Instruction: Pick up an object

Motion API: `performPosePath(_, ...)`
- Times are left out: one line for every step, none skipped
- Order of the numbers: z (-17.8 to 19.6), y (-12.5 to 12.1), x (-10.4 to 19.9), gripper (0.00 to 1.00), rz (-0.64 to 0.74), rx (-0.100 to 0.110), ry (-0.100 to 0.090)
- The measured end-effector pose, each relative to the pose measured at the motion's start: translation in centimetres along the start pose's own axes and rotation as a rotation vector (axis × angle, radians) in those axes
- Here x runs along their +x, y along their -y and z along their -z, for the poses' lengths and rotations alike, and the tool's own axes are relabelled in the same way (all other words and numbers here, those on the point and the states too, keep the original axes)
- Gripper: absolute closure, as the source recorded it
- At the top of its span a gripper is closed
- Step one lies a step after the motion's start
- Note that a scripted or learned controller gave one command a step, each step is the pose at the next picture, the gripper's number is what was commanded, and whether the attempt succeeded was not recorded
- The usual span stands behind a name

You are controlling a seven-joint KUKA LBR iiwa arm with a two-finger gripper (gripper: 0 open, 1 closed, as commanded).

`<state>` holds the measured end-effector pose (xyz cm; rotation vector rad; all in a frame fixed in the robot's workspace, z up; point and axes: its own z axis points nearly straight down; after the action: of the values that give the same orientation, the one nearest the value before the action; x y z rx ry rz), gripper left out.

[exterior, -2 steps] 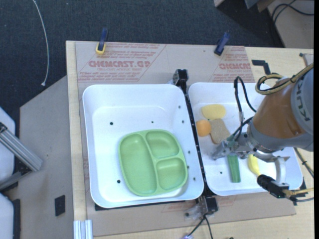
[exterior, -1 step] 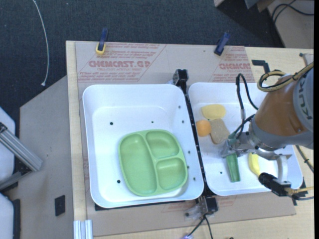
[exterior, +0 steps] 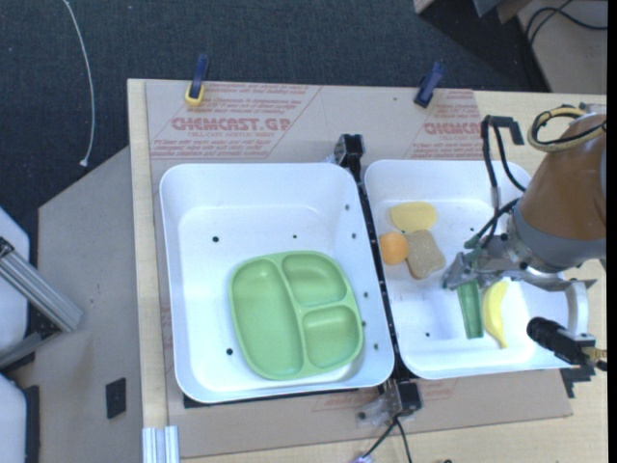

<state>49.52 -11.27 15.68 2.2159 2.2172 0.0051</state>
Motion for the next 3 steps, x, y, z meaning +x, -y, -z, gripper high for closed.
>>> performPosePath(4.9, 0.8, -0.4, 1.00, 0.000, 0.002, 0.000)
performPosePath(9.3, 0.8, -1.0, 1.00, 0.000, 0.001, 0.000)
performPosePath(9.4, -1.1, 3.1, 1.00, 0.004, 0.004, -0.002)
